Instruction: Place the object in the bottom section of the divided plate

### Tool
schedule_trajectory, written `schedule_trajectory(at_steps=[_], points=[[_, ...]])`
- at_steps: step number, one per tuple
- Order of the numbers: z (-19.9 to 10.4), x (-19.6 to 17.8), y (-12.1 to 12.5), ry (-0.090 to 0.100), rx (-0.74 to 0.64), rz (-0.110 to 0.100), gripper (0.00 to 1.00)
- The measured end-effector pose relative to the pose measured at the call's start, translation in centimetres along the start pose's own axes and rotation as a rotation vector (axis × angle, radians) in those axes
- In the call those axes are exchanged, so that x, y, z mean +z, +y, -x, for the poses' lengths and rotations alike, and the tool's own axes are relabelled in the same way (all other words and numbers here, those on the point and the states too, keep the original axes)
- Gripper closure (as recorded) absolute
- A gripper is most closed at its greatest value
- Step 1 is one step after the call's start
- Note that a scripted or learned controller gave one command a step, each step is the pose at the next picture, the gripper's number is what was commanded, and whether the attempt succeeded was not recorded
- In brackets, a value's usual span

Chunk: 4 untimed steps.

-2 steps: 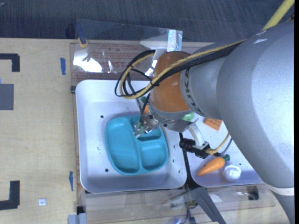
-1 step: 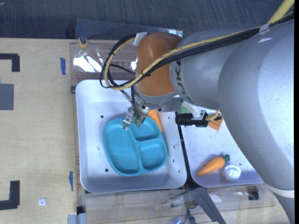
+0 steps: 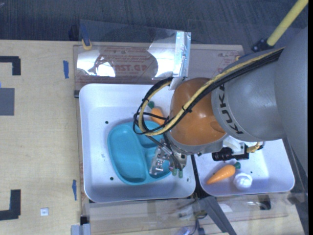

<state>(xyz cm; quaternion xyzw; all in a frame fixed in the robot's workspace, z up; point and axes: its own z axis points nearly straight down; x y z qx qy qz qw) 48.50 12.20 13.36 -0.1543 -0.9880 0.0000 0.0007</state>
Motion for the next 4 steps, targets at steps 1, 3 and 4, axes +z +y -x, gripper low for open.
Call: schedule_trajectory(at_steps=[1,3,4], points=[[-2.9,-4.0,7.2,-0.006,-0.226,0.005,1.0],[2.1,-1.4,3.3,0.001,-0.205,0.001,1.0],[6.8,3.0,6.9,-0.006,-0.152,0.008,1.0]])
